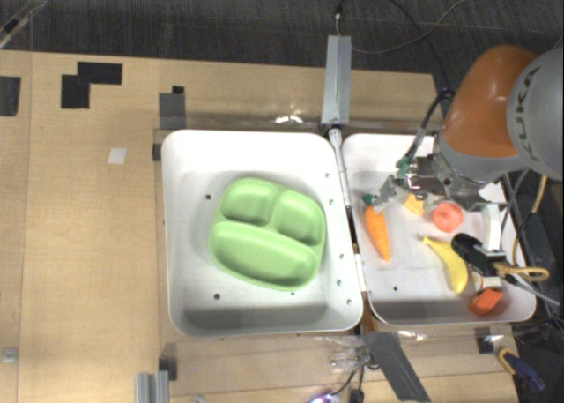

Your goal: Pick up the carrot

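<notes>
Within the right-hand bin point(401, 300), the carrot point(377, 231) is seen lying on the white floor close to the wall shared with the left bin point(189, 242), its green top pointing away from the camera and its orange tip pointing toward the near edge. Its long axis is therefore run roughly parallel to that dividing wall, tilted only slightly. The end effector point(407, 182) is held above the far part of the same bin, just beside the carrot's leafy end and a little to the right of it. Whether it is released or clenched cannot be told, since the wrist hides the working end; nothing is seen held in it. Near it lie a red tomato-like piece point(447, 214), a banana point(448, 260) and a small yellow piece point(412, 204). A green sectioned plate point(266, 234) is set in the left bin. For a grasp, a short move toward the camera and the dividing wall would likely be needed, with closure taken across the carrot's narrow width.
</notes>
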Tool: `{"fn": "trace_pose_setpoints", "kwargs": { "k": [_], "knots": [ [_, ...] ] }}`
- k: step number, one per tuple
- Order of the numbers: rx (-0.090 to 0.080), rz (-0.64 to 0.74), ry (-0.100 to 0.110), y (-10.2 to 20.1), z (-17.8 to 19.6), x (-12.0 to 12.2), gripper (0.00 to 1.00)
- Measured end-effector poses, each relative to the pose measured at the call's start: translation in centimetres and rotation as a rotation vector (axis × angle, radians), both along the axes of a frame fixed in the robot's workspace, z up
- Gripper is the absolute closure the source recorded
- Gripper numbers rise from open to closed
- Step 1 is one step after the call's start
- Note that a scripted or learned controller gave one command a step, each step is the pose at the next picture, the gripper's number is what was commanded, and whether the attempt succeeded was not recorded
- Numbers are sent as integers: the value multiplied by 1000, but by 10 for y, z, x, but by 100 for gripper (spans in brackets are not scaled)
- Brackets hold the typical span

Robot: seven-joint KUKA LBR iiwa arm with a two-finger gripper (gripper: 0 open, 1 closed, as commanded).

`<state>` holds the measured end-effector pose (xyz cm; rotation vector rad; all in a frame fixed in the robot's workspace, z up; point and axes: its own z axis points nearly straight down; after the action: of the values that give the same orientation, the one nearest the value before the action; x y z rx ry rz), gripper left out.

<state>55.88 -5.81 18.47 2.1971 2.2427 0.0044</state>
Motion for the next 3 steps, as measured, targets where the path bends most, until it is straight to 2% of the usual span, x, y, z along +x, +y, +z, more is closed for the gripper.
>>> {"fn": "trace_pose_setpoints", "kwargs": {
  "k": [1,2,3],
  "knots": [
    [0,127,0,22,0,2,0],
    [-1,85,1,-31,-86,-20,0],
    [0,61,-9,-41,-95,16,0]
  ]
}}
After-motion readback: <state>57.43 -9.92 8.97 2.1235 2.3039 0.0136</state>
